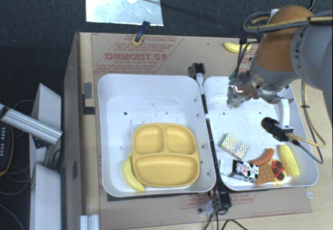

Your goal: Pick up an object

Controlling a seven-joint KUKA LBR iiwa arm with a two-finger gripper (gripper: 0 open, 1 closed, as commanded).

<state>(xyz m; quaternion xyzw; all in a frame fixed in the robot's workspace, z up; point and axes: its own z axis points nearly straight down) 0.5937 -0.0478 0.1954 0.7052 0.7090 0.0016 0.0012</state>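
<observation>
Two bins side by side on bench (pixel 151 49), mid-frame. Left bin (pixel 112 119): divided tray (pixel 165 155) in lower middle, banana (pixel 131 176) touching tray's lower-left edge. Right bin (pixel 307 169): small box (pixel 234 145) lower left, cow-patterned item (pixel 244 170) below it, sausage (pixel 261 156) and waffle (pixel 269 173) further right, corn cob (pixel 289 160) at lower right. Gripper (pixel 238 96) over right bin's upper part.

Bright even overhead light, soft shadows, slightly grainy, mild blur
</observation>
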